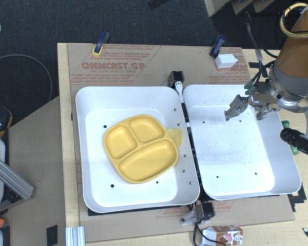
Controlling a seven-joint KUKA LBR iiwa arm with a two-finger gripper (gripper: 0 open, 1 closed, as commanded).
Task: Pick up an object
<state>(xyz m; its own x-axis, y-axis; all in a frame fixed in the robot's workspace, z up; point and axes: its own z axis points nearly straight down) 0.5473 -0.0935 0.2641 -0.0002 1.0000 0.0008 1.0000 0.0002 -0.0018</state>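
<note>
**Camera view: claw poised over the right bin, plate waiting in the left**

Camera view shows the claw (249,108) hanging over the right bin (236,181), near its far edge and toward the far right corner, with its two fingers (235,108) spread wide and nothing between them. That spread reads as readiness for a grab not yet begun. The arm's orange band (296,50) rises behind it at the bench's right edge, since the arm comes in from that side.

Beneath the claw the right bin's floor looks bare apart from a few small dark dots (probably fastener holes). The one thing worth picking up, a yellow divided plate (140,148), lies flat in the middle of the left bin (92,111), its three compartments facing up and its right side close to that bin's right edge. The claw and the plate are well apart, with the rims of both bins between them, so the reach would have to cross leftward first.
</note>
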